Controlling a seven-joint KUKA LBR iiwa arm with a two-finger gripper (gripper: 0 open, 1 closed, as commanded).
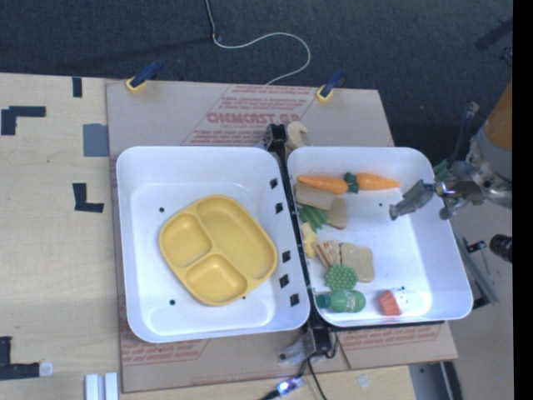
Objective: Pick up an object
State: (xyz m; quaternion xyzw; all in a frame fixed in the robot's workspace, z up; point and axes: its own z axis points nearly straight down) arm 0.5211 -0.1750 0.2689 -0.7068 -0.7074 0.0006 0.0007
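Jaws look wide and empty at the right bin's right rim; I'd pinch the light, rigid, slick-looking carrot mid-body.

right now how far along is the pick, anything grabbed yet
Nothing looks picked yet. The end effector hovers at the right bin's right edge with nothing between its fingers. The carrots, bread slices and other toy food lie in that bin; the yellow tray sits in the left bin. Reaching, grasping and lifting remain.

Yellow tray, orange carrots, white bins
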